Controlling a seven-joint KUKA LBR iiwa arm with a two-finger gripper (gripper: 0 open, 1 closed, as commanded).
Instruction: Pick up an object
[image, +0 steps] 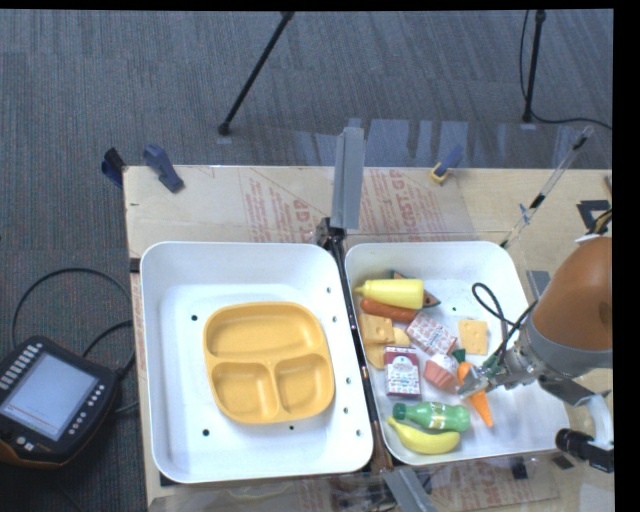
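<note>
The right bin (500, 262) holds several toy foods: a yellow bottle (393, 292), a red sausage (388, 311), a pink-and-white packet (432, 333), a red box (402, 372), a square cracker (473, 337), a green bottle (432, 415), a banana (425, 438) and a small orange carrot (483, 409). My gripper (489, 377) is low over the bin's right half, just above the carrot and beside a salmon-coloured piece (440, 375). Nothing is visibly lifted in it.
The left bin (170, 300) holds a yellow divided plate (268, 360). A black cable loop (487, 298) lies in the right bin behind the gripper. The arm's orange band (590, 290) hangs over the bin's right rim. A teach pendant (45, 395) lies on the floor at left.
</note>
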